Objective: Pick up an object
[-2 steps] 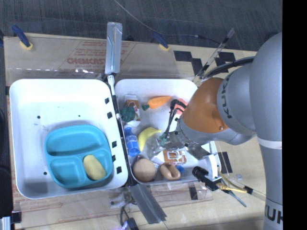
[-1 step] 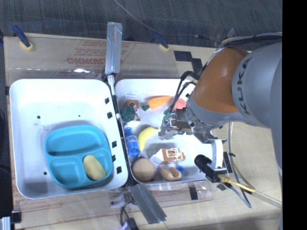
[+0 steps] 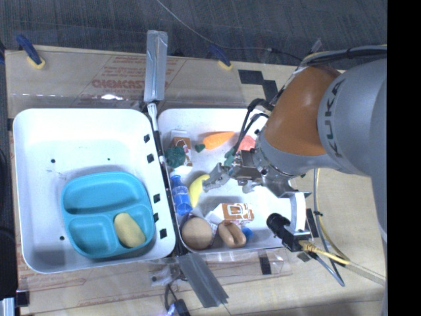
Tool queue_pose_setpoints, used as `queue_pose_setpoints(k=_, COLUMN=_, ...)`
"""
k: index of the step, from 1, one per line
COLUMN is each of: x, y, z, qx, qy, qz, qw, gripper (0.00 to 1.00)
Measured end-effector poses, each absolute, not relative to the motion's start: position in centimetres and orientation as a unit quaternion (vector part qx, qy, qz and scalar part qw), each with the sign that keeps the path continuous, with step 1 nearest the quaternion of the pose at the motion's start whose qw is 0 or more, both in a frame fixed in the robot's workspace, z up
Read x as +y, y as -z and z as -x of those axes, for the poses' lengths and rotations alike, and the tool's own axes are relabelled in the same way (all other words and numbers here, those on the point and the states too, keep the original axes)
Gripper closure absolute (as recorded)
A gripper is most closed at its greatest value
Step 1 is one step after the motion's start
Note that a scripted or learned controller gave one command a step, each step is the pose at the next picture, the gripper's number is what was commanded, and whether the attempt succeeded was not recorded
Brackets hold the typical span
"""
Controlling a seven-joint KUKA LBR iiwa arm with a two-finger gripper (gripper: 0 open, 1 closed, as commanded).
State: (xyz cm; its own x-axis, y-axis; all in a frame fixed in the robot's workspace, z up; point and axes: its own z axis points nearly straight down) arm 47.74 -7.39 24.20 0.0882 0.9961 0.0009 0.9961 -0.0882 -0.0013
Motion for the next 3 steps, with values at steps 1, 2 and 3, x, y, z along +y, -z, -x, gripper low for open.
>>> queue_pose_setpoints(k=1, x=-5.5, y=-19.6, z=-51.3, qx=-0.644, qy=-0.0028, qz=0.765, qw=0.003, gripper=0.0)
queue_pose_setpoints(k=2, x=-5.6, y=-19.1, z=-51.7, qx=-0.706, qy=-0.0018, qz=0.708, qw=0.004, gripper=0.0)
queue_pose_setpoints(k=3, x=-7.3, y=-19.2, z=-53.5, qx=-0.743, qy=-0.0005, qz=0.67, qw=0.0, gripper=0.0)
